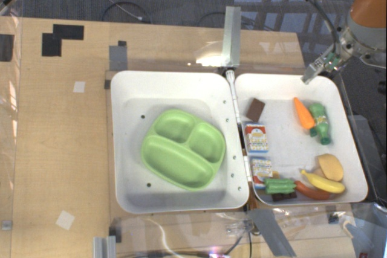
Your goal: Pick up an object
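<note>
**Pincer poised at the far corner of the right bin, before a pick**

Camera view. The desk point(60, 130) carries two shallow white bins parted by a metal divider point(237, 124), the landmark used below. Left of the divider, the left bin point(121, 190) holds a green sectioned plate point(183, 148). Right of the divider, the right bin point(344, 106) holds the candidate objects: a brown block point(255, 109) just beside the divider; two small cartons point(257, 138) along it, end to end; a green toy point(280, 185) and a red pepper-like piece point(309, 190) at the near end; a banana point(323, 183) touching a potato-like lump point(330, 166) further right; and a carrot point(303, 113) beside a green bottle point(319, 122), well right of the divider. The pincer point(315, 69) hangs over the bin's far rim, right of the divider, clear of every object and holding nothing; whether it is open or closed cannot be told at this size.

Advice, as judgement: the brown block is the best target, since it lies apart from its neighbours. The carrot and bottle are nearest the pincer but lie close together, so a grip there risks catching both. Descend squarely over one item, across its narrow side, well off the bin wall.
</note>
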Controlling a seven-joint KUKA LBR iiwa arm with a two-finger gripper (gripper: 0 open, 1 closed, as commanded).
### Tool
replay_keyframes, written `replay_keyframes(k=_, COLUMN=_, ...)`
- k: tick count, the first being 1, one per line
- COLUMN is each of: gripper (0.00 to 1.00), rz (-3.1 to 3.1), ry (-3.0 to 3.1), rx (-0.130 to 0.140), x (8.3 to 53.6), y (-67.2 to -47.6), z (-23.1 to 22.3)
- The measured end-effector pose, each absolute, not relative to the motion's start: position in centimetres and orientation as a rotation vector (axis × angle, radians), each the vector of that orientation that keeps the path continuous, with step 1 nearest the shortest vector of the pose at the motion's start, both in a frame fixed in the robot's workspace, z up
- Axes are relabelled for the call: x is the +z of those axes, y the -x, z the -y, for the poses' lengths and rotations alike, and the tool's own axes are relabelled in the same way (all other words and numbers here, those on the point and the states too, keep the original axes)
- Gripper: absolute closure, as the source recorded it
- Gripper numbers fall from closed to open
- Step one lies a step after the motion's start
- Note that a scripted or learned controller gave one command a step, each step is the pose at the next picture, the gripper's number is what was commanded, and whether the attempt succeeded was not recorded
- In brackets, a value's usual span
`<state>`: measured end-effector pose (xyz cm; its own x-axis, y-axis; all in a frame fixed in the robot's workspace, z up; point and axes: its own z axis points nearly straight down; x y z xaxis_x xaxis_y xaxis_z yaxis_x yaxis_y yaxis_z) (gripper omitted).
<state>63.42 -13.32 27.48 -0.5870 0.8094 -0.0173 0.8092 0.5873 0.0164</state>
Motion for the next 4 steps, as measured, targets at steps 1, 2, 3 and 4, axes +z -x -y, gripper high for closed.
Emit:
replay_keyframes(k=1, gripper=1.00, rz=-2.980, ry=-1.001, rx=0.001, x=10.0, y=-61.0, z=11.4)
replay_keyframes(k=2, gripper=1.00, rz=-2.990, ry=-0.897, rx=-0.001, x=20.8, y=-60.8, z=17.4)
replay_keyframes(k=3, gripper=1.00, rz=-2.991, ry=-0.924, rx=0.008, x=24.2, y=-62.0, z=7.8)
replay_keyframes(k=4, gripper=1.00, rz=-2.969, ry=-0.997, rx=0.006, x=25.2, y=-66.4, z=5.7)
